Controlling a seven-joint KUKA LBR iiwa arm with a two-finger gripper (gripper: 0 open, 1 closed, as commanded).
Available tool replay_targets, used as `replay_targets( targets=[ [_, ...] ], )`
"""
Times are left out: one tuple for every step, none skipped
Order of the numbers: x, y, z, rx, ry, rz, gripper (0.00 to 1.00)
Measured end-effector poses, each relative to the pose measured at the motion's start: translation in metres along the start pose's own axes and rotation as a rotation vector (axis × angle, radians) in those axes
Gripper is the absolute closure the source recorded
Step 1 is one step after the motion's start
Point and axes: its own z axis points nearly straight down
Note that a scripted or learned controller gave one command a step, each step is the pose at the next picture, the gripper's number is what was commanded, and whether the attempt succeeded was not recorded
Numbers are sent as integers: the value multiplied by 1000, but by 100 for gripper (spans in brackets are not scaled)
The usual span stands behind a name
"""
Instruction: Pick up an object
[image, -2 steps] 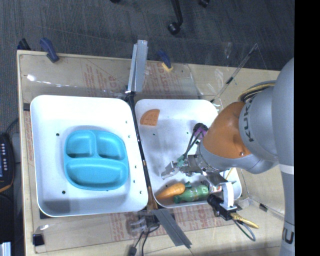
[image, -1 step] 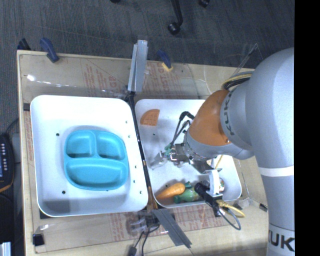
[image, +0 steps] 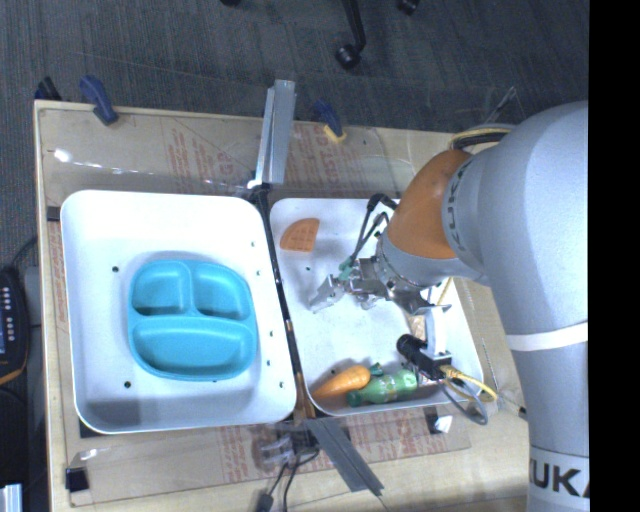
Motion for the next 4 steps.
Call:
replay_targets(
  targets=[
    [-16, -83, -1, -5, -1, 0, 0],
    [-16, -81, -12, -7, -3, -6, 100],
    [-16, -81, -12, -7, -3, -6, 0],
    [18, -48, 0, -1, -1, -3, 0]
  ],
)
